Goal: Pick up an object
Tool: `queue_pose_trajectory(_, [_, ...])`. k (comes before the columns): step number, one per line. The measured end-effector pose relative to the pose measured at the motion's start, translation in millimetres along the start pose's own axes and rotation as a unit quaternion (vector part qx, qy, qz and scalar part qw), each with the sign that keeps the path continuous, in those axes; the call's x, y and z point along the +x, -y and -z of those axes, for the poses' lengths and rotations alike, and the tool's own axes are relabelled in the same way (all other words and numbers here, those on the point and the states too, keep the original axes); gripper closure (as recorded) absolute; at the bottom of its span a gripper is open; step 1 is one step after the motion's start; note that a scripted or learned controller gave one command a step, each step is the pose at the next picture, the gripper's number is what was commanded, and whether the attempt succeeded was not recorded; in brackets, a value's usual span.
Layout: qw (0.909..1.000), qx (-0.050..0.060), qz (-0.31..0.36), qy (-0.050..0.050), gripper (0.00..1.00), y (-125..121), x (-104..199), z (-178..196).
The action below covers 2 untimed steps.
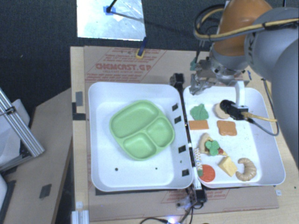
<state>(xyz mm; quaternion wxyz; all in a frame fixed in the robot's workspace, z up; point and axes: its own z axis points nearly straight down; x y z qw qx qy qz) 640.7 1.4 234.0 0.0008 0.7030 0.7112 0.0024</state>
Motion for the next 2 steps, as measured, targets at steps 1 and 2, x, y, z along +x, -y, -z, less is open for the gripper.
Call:
queue_pose_trajectory(1, [1.0000,0.001,-0.001,0.000,1.00,-14,51,-16])
queue_pose_trajectory(2, [1.0000,0.000,-0.002,0.000,1.00,-30,84,1])
